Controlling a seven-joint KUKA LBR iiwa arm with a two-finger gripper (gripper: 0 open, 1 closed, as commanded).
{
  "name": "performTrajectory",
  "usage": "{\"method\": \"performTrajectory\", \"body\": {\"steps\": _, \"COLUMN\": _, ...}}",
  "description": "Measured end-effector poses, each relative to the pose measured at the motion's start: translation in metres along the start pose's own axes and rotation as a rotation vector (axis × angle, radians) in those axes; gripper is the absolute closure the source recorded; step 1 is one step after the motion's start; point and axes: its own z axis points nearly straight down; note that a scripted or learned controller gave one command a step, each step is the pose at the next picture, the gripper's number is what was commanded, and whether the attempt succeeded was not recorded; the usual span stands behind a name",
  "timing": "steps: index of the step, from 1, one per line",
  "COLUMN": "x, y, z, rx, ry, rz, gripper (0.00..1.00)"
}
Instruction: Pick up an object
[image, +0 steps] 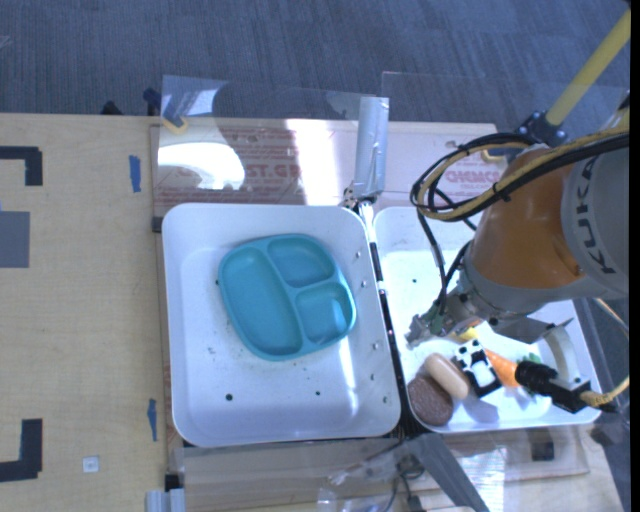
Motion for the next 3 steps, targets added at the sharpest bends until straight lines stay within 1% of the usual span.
{"method": "performTrajectory", "body": {"steps": 1, "x": -0.023, "y": -0.018, "z": -0.219, "rx": -0.006, "ry": -0.006, "rz": -0.127, "gripper": 1.00}}
{"method": "performTrajectory", "body": {"steps": 2, "x": 0.003, "y": -0.003, "z": -0.101, "rx": 0.012, "ry": 0.002, "rz": -0.109, "gripper": 1.00}}
{"method": "performTrajectory", "body": {"steps": 3, "x": -0.062, "y": -0.035, "z": -0.164, "rx": 0.000, "ry": -0.005, "rz": -0.148, "gripper": 1.00}}
